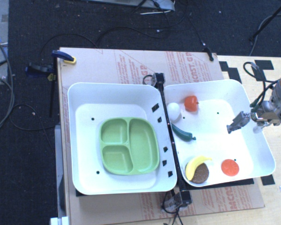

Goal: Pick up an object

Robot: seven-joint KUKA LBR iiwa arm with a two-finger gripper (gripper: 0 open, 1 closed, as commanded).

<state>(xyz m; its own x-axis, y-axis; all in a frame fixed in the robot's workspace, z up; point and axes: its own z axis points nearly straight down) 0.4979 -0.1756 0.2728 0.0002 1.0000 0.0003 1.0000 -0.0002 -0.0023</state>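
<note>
The right bin (246, 97) holds several small objects. A red tomato-like ball (191, 103) and a white egg-shaped piece (173, 109) lie near its far left corner. A teal curved piece (181, 132) rests by the left wall. A yellow banana (196, 164) curls over a brown round piece (201, 174) at the front, with an orange-red disc (230, 167) to their right. My gripper (235, 123) hangs over the bin's right side, apart from all of them, with nothing seen in it.
The left bin (79, 107) carries a light green divided plate (129, 145). A black divider with clips (165, 125) runs between the bins. Cardboard (122, 64) lies under both. A blue and yellow clamp (64, 57) sits at the far left corner.
</note>
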